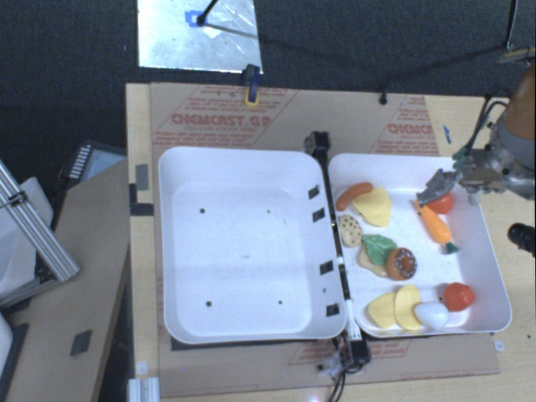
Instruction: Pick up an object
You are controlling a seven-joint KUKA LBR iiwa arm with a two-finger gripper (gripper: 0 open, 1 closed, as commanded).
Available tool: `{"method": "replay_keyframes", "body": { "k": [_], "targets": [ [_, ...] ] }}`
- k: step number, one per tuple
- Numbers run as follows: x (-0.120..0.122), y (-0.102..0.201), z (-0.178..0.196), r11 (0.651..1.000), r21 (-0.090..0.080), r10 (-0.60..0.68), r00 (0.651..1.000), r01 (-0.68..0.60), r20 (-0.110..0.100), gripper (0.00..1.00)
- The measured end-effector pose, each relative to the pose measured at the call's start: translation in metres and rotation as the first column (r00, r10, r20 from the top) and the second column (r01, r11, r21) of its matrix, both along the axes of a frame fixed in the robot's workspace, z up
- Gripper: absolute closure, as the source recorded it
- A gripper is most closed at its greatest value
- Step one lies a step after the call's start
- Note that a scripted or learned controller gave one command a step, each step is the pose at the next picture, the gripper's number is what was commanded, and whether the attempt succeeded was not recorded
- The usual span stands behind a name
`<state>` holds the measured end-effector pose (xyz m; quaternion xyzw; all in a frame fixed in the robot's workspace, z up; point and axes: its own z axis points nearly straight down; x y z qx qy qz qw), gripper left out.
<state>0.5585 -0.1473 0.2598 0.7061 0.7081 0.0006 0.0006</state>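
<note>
Hovering gripper, crowded right bin

Reaching in over the right bin (490,262) far edge, the gripper (437,189) hangs above a red piece (442,203) beside the carrot (435,223); grip state: cannot tell. Risk, my guess: two touching items, so a nudge or a double grab.
Counts: bins 2; carrot 1; sausage (353,195) 1; donut (402,263) 1; tomato (458,296) 1; egg (432,315) 1. Left bin (180,170) on tabletop (226,115).

Orange carrot (435,223), white bins (243,166)
</note>
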Motion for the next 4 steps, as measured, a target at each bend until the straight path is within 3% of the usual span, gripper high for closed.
{"method": "replay_keyframes", "body": {
  "k": [1, 2, 4],
  "targets": [
    [-0.007, 0.058, -0.174, 1.0, 0.004, 0.005, 1.0, -0.005, -0.011, 0.0],
    [0.095, 0.052, -0.172, 1.0, -0.003, 0.005, 1.0, -0.005, 0.006, 0.0],
    [0.025, 0.06, -0.171, 1.0, -0.002, -0.003, 1.0, 0.003, 0.01, 0.0]
  ]
}}
